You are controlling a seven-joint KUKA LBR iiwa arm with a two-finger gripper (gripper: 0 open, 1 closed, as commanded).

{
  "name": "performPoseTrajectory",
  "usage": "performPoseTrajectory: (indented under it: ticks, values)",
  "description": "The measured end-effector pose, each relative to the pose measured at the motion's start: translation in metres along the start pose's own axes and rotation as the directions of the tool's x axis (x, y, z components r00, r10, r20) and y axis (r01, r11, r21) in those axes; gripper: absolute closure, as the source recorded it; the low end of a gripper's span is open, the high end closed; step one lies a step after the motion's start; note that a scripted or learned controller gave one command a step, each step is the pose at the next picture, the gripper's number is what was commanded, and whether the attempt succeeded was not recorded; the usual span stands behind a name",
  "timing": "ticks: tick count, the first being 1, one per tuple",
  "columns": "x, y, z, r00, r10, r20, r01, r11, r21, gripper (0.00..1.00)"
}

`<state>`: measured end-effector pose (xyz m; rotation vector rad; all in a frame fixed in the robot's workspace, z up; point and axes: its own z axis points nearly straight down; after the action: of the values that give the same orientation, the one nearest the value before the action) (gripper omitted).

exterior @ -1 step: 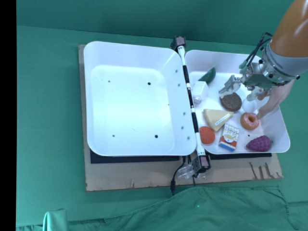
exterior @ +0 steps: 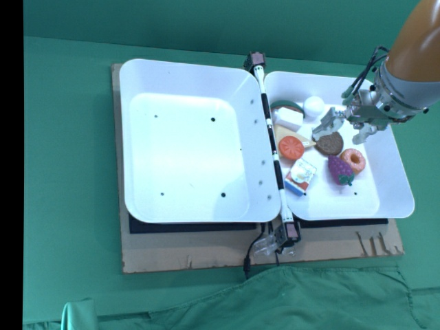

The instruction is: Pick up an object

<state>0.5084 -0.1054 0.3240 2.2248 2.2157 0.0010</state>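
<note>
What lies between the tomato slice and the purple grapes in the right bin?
In the camera view, the small carton lies between the tomato slice and the purple grapes, slightly below their line.

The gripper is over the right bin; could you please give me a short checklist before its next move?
1. Gripper above the right bin: ok.
2. Nothing between the fingers yet: ok.
3. Finger opening: ok, they stand apart.
4. Target beneath: cannot tell; brown cookie and white ball both lie close.
5. Room around the cookie: not ok; donut and strawberry crowd it.
</note>
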Motion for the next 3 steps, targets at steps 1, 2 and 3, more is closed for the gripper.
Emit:
performPoseTrajectory:
  ticks: [1, 2, 3]
  values:
    - [0.005, 0.003, 0.059, 1.0, 0.0, -0.001, 0.0, 1.0, 0.005, 0.0]
    - [0.008, 0.006, 0.12, 1.0, 0.0, -0.001, 0.0, 1.0, 0.007, 0.0]
    - [0.007, 0.008, 0.14, 1.0, 0.0, 0.0, 0.0, 1.0, -0.006, 0.0]
